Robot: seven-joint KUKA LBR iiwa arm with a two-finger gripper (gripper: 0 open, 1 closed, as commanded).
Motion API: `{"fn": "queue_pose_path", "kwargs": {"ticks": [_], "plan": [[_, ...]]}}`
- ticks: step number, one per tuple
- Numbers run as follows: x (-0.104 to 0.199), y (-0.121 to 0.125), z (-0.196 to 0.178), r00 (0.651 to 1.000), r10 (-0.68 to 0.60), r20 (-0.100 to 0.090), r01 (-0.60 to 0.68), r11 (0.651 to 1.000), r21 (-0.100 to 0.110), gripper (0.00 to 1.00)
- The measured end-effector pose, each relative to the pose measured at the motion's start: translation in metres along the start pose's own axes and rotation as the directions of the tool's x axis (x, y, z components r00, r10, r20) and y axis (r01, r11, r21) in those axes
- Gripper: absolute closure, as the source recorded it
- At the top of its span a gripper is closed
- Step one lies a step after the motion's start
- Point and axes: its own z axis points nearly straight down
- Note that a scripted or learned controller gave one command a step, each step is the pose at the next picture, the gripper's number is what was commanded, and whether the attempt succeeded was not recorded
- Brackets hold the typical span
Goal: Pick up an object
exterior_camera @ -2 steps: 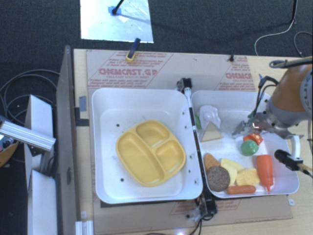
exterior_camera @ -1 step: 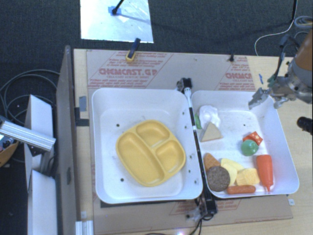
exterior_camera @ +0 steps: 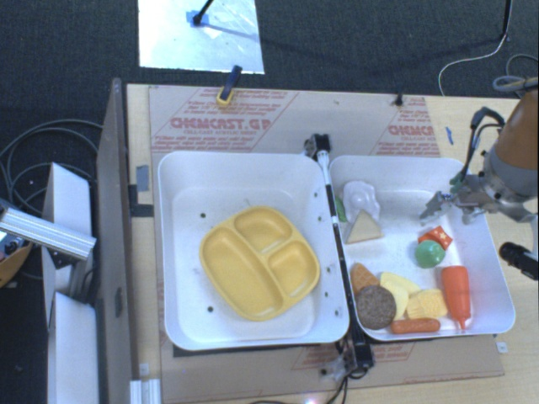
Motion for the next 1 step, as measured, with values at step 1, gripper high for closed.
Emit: {"fn": "queue_pose_path", "kwargs": {"ticks": [1], "plan": [[0.0154, -0.0163, 0.0697, 1.000, 0.000, 0.016, 0.001, 1.000, -0.026, 0.00]]}}
